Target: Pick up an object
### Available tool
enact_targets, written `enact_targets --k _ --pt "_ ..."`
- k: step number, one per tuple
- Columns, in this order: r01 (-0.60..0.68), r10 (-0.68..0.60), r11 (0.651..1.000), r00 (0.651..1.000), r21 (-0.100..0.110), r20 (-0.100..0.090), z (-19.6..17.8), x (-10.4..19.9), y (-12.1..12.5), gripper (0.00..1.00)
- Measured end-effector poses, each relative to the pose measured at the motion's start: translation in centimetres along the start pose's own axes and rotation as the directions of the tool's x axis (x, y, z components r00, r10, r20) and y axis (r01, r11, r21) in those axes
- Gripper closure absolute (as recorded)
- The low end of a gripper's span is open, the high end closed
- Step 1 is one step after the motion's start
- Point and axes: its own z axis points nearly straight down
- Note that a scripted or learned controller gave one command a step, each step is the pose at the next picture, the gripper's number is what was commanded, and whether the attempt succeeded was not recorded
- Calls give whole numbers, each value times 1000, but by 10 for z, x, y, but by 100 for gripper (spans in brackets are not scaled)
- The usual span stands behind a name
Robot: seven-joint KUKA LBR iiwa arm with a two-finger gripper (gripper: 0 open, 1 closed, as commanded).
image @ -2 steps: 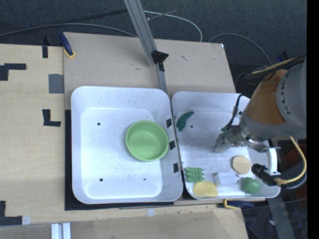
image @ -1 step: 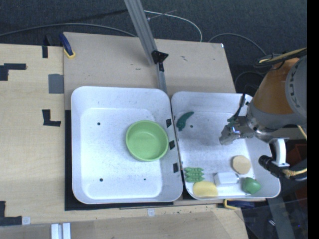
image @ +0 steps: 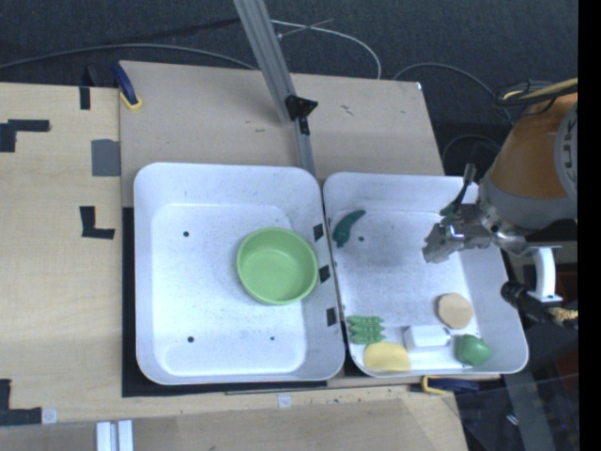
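While the end effector (image: 441,244) hangs at three o'clock over the right bin (image: 404,188), finger state indiscernible, a tan disc (image: 454,310) lies at five o'clock; a green bowl (image: 276,265) occupies the left bin (image: 188,186).

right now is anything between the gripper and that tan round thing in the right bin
Nothing visible. The gripper hangs over the right bin, and bare white floor lies between it and the tan round piece.
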Motion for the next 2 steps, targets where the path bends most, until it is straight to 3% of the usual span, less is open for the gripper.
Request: enact_targets --k 1,2 --pt "0 0 1000 1000 -3 1 -62 -2 -4 100" --pt "5 -5 1000 1000 3 -3 -68 55 -9 100"
